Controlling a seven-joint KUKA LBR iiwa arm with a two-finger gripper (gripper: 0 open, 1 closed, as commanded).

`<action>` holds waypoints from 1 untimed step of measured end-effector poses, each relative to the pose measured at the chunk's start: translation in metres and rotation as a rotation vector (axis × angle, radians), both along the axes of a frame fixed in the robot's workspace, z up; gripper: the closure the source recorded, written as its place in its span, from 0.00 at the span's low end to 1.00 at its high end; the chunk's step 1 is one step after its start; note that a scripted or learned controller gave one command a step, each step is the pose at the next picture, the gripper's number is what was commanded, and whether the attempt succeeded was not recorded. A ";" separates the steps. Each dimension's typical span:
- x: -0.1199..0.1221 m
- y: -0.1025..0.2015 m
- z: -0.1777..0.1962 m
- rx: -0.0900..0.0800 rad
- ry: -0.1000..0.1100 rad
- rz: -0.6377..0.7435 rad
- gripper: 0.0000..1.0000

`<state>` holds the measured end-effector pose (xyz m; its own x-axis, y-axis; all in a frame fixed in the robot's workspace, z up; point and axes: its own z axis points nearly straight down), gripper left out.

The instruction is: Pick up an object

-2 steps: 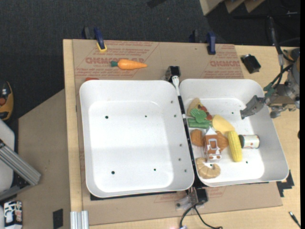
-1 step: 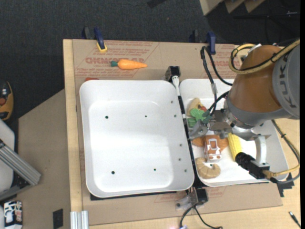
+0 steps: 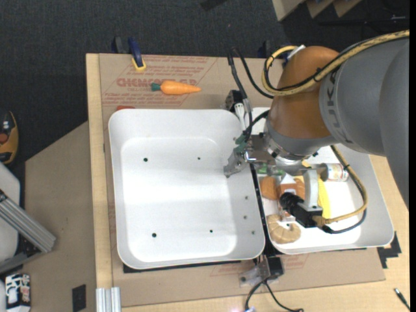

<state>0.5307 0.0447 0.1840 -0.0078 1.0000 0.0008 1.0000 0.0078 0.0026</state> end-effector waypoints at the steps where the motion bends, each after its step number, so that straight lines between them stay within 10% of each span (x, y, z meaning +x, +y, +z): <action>1: -0.033 0.125 -0.019 0.003 0.009 0.006 0.00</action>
